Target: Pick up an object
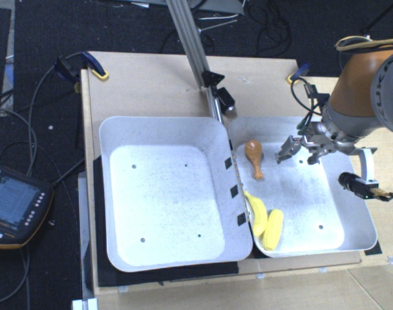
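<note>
In the right bin (351, 237), a brown wooden drumstick-shaped piece (254, 157) lies near the back left corner. Two yellow banana-like pieces (265, 223) lie side by side at the front left, against the divider. My gripper (300, 154) hangs over the back middle of this bin, a short way right of the brown piece. It is open, with nothing between its fingers. The grey arm with its orange band (358, 76) comes in from the upper right.
The left bin (112, 134) shares a raised rim (235, 179) with the right one. A slanted metal pole (193, 44) rises from behind the bins. Clamps sit at the bench's back corners. A black fitting (355, 185) sticks out by the right bin's right wall.
</note>
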### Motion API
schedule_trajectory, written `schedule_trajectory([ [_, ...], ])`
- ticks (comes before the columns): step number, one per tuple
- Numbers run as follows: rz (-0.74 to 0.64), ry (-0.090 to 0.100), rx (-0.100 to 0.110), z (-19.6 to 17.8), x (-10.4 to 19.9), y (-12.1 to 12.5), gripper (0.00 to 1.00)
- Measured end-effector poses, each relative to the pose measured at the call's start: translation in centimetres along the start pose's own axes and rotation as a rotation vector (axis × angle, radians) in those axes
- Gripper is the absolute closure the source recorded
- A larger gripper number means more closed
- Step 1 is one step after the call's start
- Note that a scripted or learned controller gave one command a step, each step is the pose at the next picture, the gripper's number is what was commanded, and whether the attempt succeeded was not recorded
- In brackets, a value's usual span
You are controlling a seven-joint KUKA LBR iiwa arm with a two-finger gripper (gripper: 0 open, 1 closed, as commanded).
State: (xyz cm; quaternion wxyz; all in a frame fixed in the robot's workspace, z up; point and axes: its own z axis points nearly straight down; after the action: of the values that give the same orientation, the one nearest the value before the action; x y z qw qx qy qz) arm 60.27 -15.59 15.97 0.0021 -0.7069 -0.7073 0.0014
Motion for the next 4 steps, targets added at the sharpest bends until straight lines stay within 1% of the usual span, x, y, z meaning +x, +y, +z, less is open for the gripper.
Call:
schedule_trajectory([
  [1, 0.001, 0.0, 0.001, 6.3, -0.2, 0.0, 0.0],
  [2, 0.001, -0.001, -0.005, 4.9, -0.2, 0.2, 1.0],
  [3, 0.001, -0.002, -0.009, -0.1, -0.7, 1.2, 1.0],
  [4, 0.0, -0.002, -0.01, -6.2, -0.3, 1.7, 1.0],
])
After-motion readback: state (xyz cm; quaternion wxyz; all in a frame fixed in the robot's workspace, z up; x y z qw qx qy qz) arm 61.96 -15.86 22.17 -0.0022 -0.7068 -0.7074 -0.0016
